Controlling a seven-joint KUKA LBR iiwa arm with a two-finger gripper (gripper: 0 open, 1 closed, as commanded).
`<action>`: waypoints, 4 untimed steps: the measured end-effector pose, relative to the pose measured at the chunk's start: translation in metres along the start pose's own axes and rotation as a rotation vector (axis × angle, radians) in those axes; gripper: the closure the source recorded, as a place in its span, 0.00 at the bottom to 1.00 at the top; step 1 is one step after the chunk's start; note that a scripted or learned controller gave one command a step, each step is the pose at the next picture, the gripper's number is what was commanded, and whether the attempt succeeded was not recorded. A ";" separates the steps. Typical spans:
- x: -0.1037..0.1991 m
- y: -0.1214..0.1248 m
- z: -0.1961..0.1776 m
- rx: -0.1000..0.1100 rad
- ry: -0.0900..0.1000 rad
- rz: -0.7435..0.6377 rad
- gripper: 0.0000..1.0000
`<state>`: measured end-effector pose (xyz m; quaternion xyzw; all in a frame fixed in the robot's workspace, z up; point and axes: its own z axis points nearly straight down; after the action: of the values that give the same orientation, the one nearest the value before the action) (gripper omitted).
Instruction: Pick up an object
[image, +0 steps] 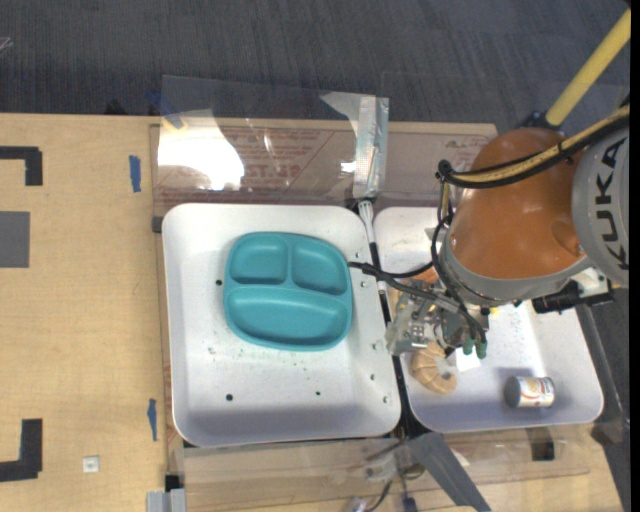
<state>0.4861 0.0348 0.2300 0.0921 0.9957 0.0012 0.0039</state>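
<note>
Tan and rounded, a bread-like lump (435, 368) lies right under my pincer (432, 335), in the right bin (570, 400), close against the wall it shares with the left bin (190, 300). I cannot tell whether my pincer is spread or pressed together; cables and brackets hide its tips. From the lump, my wrist stands just up the picture, so I judge the coming move to be a short drop rather than a reach. Its long axis seems to run across the bin, though I am unsure. A small silver can (528, 391) lies on its side further right of the lump, its long axis left to right. Well left of the lump sits a teal divided plate (288, 290).
</note>
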 end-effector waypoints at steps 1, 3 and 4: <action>0.006 0.054 0.023 0.003 0.006 0.411 1.00; 0.027 0.111 0.009 0.005 0.002 1.249 1.00; 0.035 0.146 0.034 0.012 0.002 1.806 1.00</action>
<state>0.4784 0.1850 0.1959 0.8389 0.5442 -0.0012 -0.0001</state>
